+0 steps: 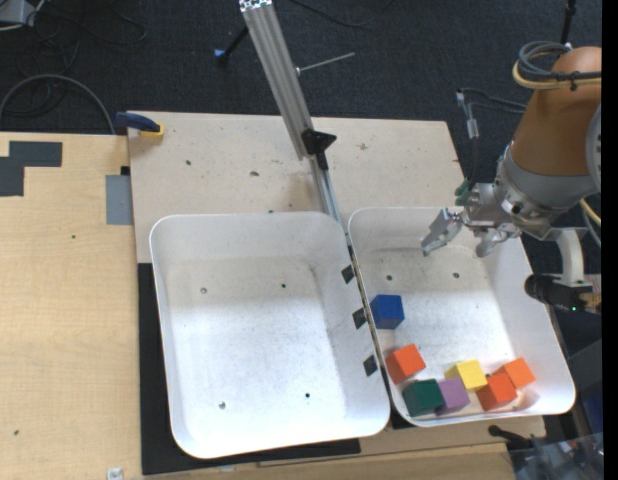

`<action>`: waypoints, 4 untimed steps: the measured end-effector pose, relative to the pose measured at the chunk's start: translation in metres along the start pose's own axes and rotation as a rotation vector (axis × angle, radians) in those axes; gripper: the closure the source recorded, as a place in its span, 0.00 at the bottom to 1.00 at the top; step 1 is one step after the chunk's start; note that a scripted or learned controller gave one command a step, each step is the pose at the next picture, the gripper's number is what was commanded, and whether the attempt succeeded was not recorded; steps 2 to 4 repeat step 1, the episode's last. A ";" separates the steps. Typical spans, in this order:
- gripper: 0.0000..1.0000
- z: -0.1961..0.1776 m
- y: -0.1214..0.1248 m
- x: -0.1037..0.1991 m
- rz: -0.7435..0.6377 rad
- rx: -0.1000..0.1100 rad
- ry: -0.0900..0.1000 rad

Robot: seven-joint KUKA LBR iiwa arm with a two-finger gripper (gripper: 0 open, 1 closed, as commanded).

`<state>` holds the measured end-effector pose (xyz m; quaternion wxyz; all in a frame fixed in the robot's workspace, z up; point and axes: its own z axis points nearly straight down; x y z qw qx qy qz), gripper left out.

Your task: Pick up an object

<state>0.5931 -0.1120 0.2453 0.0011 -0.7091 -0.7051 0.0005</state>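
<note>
My gripper (463, 238) hangs over the back of the right bin (444, 218), its two fingers spread open with nothing between them. A blue cube (388, 310) lies near the bin's left wall, below and left of the gripper. Along the front of the bin sit an orange cube (406, 361), a green cube (423, 397), a purple cube (453, 393), a yellow cube (471, 373) and two more orange-red cubes (497, 389) (519, 372).
The left bin (189, 238) stands beside the right one, with black clips on the shared wall (357, 318). A slanted aluminium bar (284, 78) rises behind the bins. A blue-and-yellow clamp (141, 124) lies at the bench's back left.
</note>
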 end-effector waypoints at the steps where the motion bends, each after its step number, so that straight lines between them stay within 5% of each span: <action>1: 0.00 0.033 -0.071 -0.006 -0.003 0.009 0.001; 4: 0.00 0.033 -0.071 -0.006 -0.003 0.009 0.001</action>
